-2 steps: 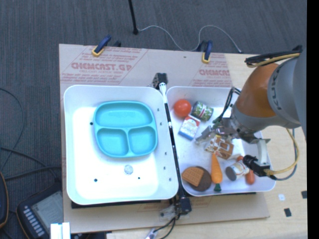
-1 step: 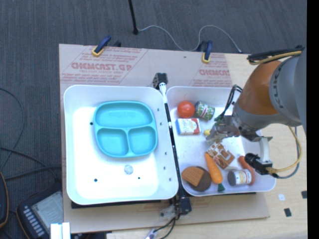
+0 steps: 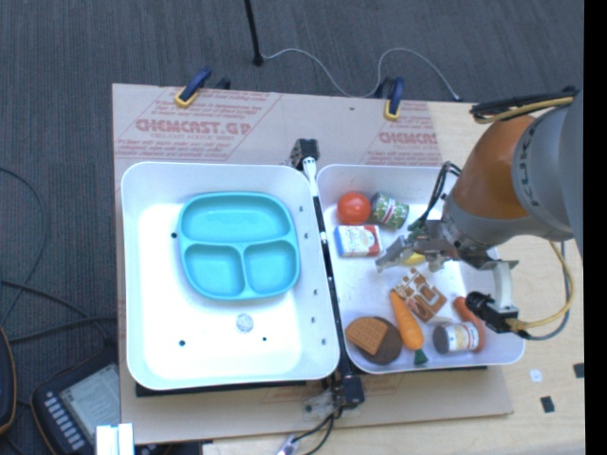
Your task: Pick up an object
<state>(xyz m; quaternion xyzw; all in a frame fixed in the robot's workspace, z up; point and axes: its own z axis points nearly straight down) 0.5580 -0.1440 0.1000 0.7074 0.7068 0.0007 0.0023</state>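
**Jaws spread low in the right bin, nothing between them**

Nearest the front rim of the right bin (image 3: 517, 354) lay a brown cookie-like round (image 3: 373, 339), a small jar with a white label (image 3: 457, 337) and, between them, an orange carrot (image 3: 407, 319) lying at a slant. Just behind the carrot sat a brown-and-white waffle-patterned block (image 3: 420, 293).

My gripper (image 3: 406, 252) hung over the middle of that bin, my fingers (image 3: 391, 257) splayed apart and pointing toward the divider, and I gripped nothing. The waffle block lay just beneath and to the near side of my fingertips, close but outside them. The red-and-white carton (image 3: 358, 241) lay just beyond the tips, toward the left bin, also apart from them.

Farther back were a red tomato (image 3: 354, 207) and, beside it, a green-labelled can (image 3: 389, 210) on its side.

In the left bin (image 3: 152, 254) a blue divided plate (image 3: 238, 245) rested well apart from me. At the far edge, two clamps (image 3: 393, 98) held the board.
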